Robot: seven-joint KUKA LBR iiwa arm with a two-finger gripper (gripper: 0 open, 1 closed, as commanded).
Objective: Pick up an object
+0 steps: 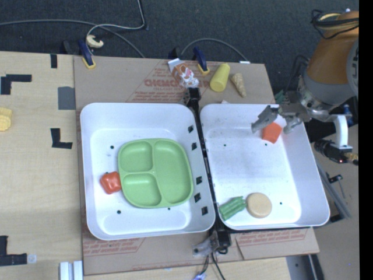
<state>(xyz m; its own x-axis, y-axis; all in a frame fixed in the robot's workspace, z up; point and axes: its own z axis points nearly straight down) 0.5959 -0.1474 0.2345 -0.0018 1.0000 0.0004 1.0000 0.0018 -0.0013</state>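
My gripper [276, 125] hangs over the far right corner of the right bin [303, 174]. Its two grey fingers [263, 119] stand on either side of a small orange block [271, 133], which sits between their tips, so the gripper is shut on it. Lower in the same bin, near the front wall, lie a green bean-like piece [232, 206] and a round tan disc [259, 205], touching each other. The left bin [96, 127] holds a green divided plate [156, 172] and a red-orange piece [110, 182] at the plate's left edge.
Behind the bins on the cardboard lie a yellow cylinder [220, 77], a tan cone [239, 84] and a small printed packet [184, 73]. The divider [200, 156] between the bins runs front to back. Cables cross the dark floor at the back.
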